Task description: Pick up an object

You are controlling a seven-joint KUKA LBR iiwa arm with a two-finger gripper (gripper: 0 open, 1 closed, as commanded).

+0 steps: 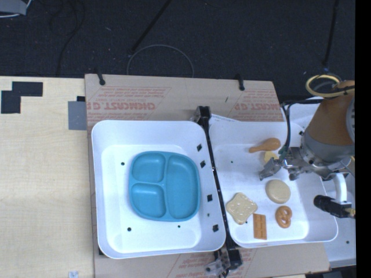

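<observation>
Blue tray (164, 185) – smooth glossy plastic; bins (110, 149) – white plastic.

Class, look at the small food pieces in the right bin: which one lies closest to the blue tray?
The square cracker. It lies by the bin's left wall, nearer the blue tray than the stick, pretzel or round biscuit.

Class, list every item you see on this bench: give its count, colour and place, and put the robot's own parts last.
Bins: 2, white, side by side; left bin, right bin.
Divided plate: 1, blue, in the left bin.
Cracker: 1, tan, square, near the front of the right bin.
Wafer: 1, orange-brown, just right of the cracker.
Pretzel: 1, orange-brown, right of the wafer.
Round biscuit: 1, cream, above the pretzel.
Curved piece: 1, orange, at the back of the right bin.
Cardboard sheet: 1, brown, under the bins.
Arm: 1, grey and orange, at the right.
Claw: 1, grey, over the right bin beside the biscuit.
</observation>
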